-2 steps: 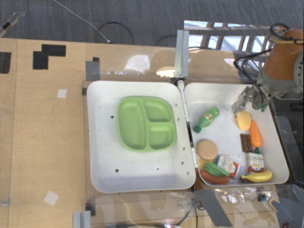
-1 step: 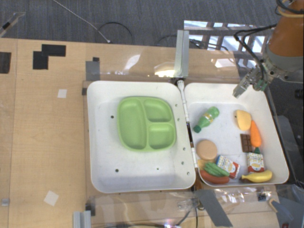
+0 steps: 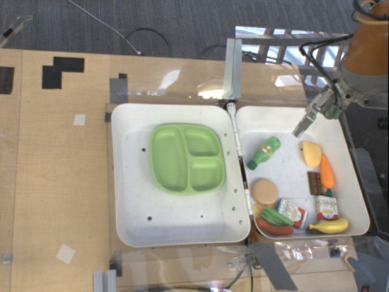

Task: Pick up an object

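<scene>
Two-finger gripper (image 3: pixel 302 128) hangs over the right white bin (image 3: pixel 358 181) near its far edge, nothing held, finger gap indiscernible; nearest items below are a small green plastic bottle (image 3: pixel 264 152) and a yellow wedge-shaped toy (image 3: pixel 311 153).

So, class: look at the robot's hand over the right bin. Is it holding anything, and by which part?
Nothing is held. The hand hangs above a bare patch of the right bin, apart from the green bottle and the other toy food below it.
</scene>
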Controlling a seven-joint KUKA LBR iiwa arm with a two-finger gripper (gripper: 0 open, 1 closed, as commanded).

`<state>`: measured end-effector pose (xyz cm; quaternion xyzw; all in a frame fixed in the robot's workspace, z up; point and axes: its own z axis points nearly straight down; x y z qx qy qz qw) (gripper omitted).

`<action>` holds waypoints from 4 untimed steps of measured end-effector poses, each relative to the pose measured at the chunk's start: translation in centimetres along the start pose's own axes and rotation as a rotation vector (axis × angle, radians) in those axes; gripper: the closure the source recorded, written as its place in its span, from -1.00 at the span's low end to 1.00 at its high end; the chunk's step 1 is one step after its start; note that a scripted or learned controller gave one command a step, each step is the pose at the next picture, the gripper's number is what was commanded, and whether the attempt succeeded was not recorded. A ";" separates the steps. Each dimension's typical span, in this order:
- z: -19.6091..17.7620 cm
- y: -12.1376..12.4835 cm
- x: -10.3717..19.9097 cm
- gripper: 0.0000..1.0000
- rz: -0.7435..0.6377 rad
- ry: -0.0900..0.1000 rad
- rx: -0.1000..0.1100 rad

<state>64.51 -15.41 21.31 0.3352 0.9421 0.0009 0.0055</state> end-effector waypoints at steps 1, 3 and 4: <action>11.6 -4.9 1.4 -1.00 0.150 0.001 0.001; 10.8 -8.9 4.1 1.00 0.181 -0.014 -0.008; -0.2 -3.1 5.2 1.00 0.188 -0.007 -0.007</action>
